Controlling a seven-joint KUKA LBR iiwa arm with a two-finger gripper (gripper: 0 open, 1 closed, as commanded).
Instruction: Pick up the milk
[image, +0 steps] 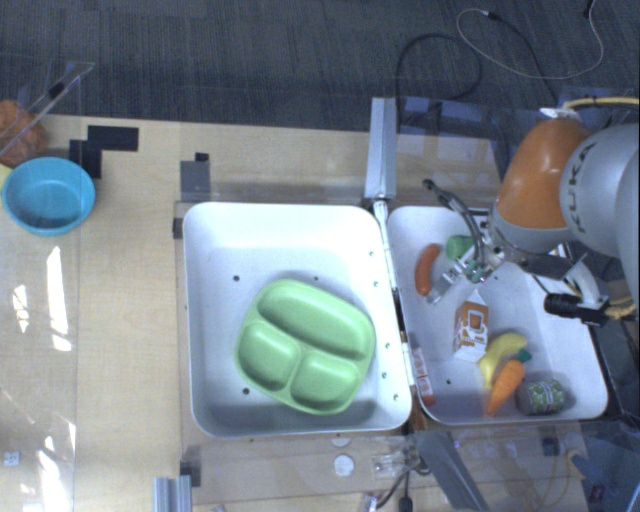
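reaching in from the right, the grey arm with its orange band (535, 185) hangs over the far part of the right-hand shallow white plastic bin (590, 395), and its two-finger gripper (472, 266) sits low among the objects there, just above the task's thing; whether the pincer is parted or closed i cannot tell, the metal parts being too small and tangled with cable to read, and nothing shows clearly between them; two bins lie side by side, likely so that things can be lifted from one and set in the other; the left-hand white bin (215, 250) bears one light green plastic divided tray with three compartments (305, 345), lying at a slant near the middle; one round blue plastic bowl (48, 195) stands well apart on the wooden bench (120, 350) at far left, out of the work; in the right bin, one small white and orange milk carton (471, 331) lies near the middle, just below the gripper and apart from it, so by my judgement the pick is not yet made; beside it lie one yellow toy banana (503, 350), touching one orange toy carrot (505, 385); one dull green speckled lump (544, 397) rests in the near corner; one red-orange sausage-shaped piece (427, 270) lies by the left wall; one small green piece (459, 246) sits partly hidden behind the gripper.
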